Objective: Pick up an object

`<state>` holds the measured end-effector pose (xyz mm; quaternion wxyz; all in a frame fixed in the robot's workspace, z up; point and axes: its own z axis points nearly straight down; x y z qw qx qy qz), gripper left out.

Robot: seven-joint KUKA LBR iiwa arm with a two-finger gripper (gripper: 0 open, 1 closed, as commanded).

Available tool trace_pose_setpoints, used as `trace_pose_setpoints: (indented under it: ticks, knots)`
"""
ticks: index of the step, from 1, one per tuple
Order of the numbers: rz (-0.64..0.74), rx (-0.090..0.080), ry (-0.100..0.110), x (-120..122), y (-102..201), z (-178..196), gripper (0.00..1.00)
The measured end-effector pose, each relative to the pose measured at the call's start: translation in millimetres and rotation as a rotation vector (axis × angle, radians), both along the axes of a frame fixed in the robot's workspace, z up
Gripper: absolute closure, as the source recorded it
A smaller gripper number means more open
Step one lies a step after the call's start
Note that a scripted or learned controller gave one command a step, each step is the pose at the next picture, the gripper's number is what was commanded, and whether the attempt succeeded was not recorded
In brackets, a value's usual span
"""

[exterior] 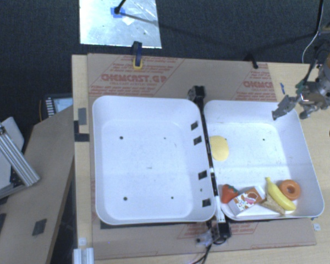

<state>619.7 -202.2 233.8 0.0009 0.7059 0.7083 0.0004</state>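
1. Objects clustering in the near corner of the right bin (297,142): banana (279,194) lying at a slant, orange ring-shaped piece (290,189) touching its right side, small printed packet (246,200) just left of it, red wedge (228,193) beside the packet near the divider.
2. Sitting apart from that cluster: yellow round piece (218,148), resting alone against the bin's left wall, well clear of everything else.
3. Hovering high over the far right rim of the same bin: gripper (295,107), fingers spread apart and holding nothing, well away from every object.
4. Lying bare alongside: left bin (148,158), both bins resting on a cardboard sheet (170,76) over the bench.
5. Judging the step in hand: still approaching, with no target closed in on yet.
6. Advising for a clean pick: favouring the yellow round piece, since nothing is crowding it; allowing for the nearby wall when descending, so turning the fingers to straddle it along the wall rather than across.
7. Choosing the cluster instead: aiming for the banana's middle, crossing its narrow width, and watching for the ring and packet being nudged or pinched along with it.
8. Descending straight down, closing only once the fingers are flanking the target, then lifting slowly to check the hold.
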Motion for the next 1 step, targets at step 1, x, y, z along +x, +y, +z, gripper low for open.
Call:
trace_pose_setpoints:
  ticks: [1]
  knots:
    - [0.006, 0.001, -0.002, 51.1, 30.2, -38.2, 0.00]
